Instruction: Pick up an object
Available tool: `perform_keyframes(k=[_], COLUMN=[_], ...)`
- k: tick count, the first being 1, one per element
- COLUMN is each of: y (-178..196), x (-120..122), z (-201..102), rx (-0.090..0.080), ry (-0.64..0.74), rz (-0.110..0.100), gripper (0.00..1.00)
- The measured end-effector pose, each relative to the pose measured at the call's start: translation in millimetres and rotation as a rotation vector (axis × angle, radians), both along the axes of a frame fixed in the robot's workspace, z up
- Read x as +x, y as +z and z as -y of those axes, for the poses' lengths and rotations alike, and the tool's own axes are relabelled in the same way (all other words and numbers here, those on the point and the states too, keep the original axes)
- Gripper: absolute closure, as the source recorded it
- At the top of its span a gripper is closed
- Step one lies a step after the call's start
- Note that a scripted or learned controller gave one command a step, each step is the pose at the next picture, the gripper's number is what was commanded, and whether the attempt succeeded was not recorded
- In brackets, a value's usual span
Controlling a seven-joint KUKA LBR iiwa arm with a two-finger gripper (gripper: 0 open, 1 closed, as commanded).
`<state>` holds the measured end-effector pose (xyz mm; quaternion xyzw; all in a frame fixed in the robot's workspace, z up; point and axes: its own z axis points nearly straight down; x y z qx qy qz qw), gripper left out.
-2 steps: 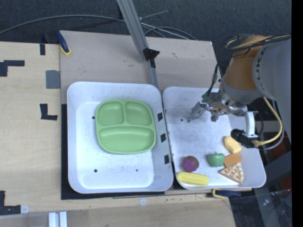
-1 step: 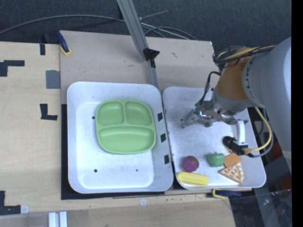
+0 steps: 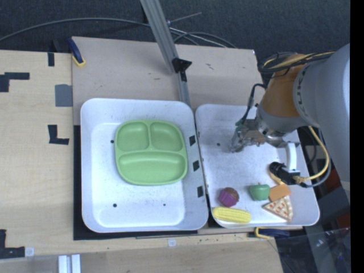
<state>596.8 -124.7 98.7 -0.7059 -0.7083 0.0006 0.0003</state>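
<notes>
I see the gripper (image 3: 242, 141) low over the upper part of the right bin (image 3: 219, 169), with nothing visible under it. The picture is too small there — I cannot tell if it is open or closed. The objects lie along the near edge of this bin, well apart from the gripper: a purple round item (image 3: 229, 196), a corn cob (image 3: 231, 214), a green item (image 3: 259, 191) and a pizza slice (image 3: 278, 207). In the left bin (image 3: 94, 169) rests a green divided plate (image 3: 151, 152). Both bins stand on the table (image 3: 34, 169).
</notes>
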Motion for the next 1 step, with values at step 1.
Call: perform_keyframes(k=[1], y=[44.2], x=[6.3], z=[-4.0], rx=[0.000], ry=[-0.001], rz=[0.004], gripper=[1.00])
